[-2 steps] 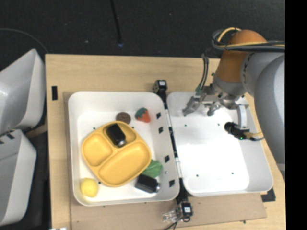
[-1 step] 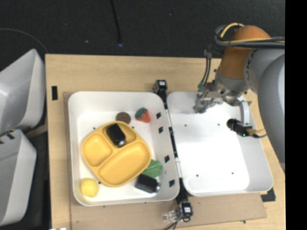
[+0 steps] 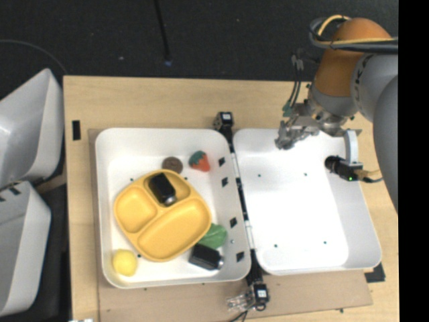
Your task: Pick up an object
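Jaws [image 3: 289, 138] above right bin [image 3: 301, 206] far rim; objects crowd left bin [image 3: 107, 180].

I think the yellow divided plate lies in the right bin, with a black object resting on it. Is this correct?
Not quite. The camera view shows the yellow divided plate in the left bin, not the right one. A black object does rest on it.

Arm [image 3: 375, 79] is looking grey with a fat orange band, thin dark cables trailing beside its metal gripper [image 3: 289, 138].
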Robot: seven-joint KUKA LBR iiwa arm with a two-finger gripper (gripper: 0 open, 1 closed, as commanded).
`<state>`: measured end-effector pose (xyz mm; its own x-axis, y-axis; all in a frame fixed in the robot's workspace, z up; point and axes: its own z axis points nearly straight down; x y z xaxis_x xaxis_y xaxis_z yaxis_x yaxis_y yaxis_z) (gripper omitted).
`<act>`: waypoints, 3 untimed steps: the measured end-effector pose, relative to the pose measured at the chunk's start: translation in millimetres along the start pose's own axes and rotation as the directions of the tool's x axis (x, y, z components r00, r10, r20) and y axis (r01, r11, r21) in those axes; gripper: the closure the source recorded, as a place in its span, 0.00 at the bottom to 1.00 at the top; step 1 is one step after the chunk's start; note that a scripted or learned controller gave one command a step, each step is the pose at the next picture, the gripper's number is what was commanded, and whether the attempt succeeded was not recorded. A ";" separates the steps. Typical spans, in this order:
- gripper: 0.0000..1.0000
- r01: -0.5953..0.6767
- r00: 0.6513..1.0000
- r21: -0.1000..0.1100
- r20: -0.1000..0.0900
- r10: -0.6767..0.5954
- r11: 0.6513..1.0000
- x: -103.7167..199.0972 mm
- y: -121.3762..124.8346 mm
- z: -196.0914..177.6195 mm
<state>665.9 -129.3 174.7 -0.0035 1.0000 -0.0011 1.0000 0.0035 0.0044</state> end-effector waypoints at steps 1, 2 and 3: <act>1.00 0.001 1.000 -0.001 0.000 -0.001 1.000 6.7 4.7 -48.7; 1.00 0.002 1.000 -0.003 0.001 -0.002 1.000 4.9 6.2 -101.3; 1.00 0.001 1.000 0.005 -0.001 -0.001 1.000 47.6 -18.5 -84.7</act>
<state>646.9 -81.8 259.2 -0.0044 1.0000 -0.0003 1.0000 0.0044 -0.0011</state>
